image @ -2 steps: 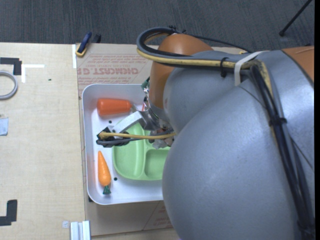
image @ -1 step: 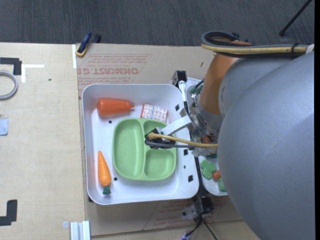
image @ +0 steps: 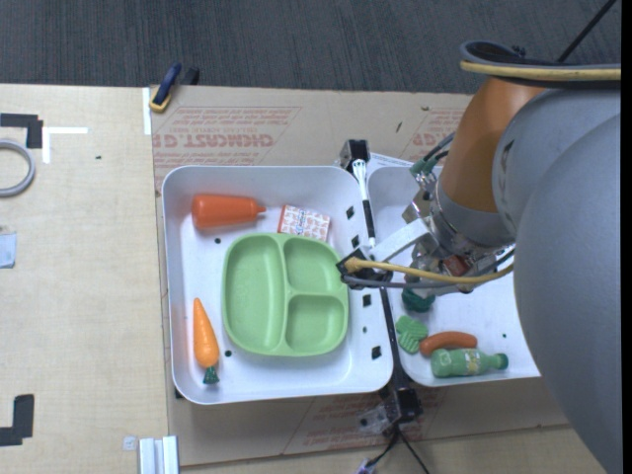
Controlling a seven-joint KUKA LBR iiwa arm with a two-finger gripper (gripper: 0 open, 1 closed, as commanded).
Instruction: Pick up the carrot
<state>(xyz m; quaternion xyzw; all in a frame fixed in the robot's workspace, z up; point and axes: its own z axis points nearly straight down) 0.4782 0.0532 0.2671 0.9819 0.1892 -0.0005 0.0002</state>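
On the pale wooden tabletop [image: 79, 294], the small orange carrot with a green stalk end [image: 204, 339] lies near the left bin's [image: 286, 388] front left corner, beside a green three-part plastic plate [image: 286, 294]. Farther back rests a larger orange carrot-shaped bottle [image: 225, 210]. The hand [image: 427, 265] hovers over the right bin (its grip state cannot be told).

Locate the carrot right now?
The carrot lies in the left bin, near its lower-left corner along the left wall, just left of the green divided plate, green top pointing down toward the bin's front edge.
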